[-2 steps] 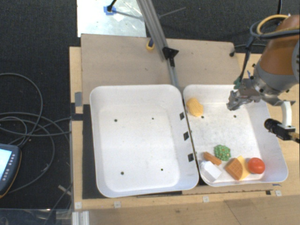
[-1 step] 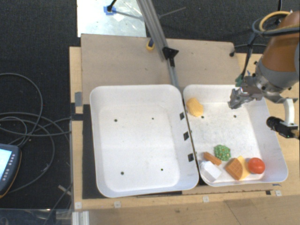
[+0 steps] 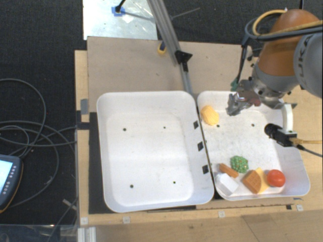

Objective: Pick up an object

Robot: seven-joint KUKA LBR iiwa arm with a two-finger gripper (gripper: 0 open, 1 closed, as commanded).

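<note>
My gripper [image 3: 233, 107] hangs over the back of the right bin [image 3: 295, 158], with nothing visible between its fingers. A yellow lemon-like object [image 3: 210, 115] lies just left of it near the bin's back left corner. Along the front of that bin lie a green bumpy object [image 3: 239, 163], an orange stick [image 3: 228, 170], a white block [image 3: 226, 184], an orange-yellow wedge [image 3: 254, 180] and a red ball [image 3: 275, 178].
The left bin [image 3: 108, 135] stands beside the right one, with black clips [image 3: 200, 146] on the shared wall. A grey pole [image 3: 169, 32] slants over the bench at the back. Cables and a tablet [image 3: 7, 178] lie left of the bench.
</note>
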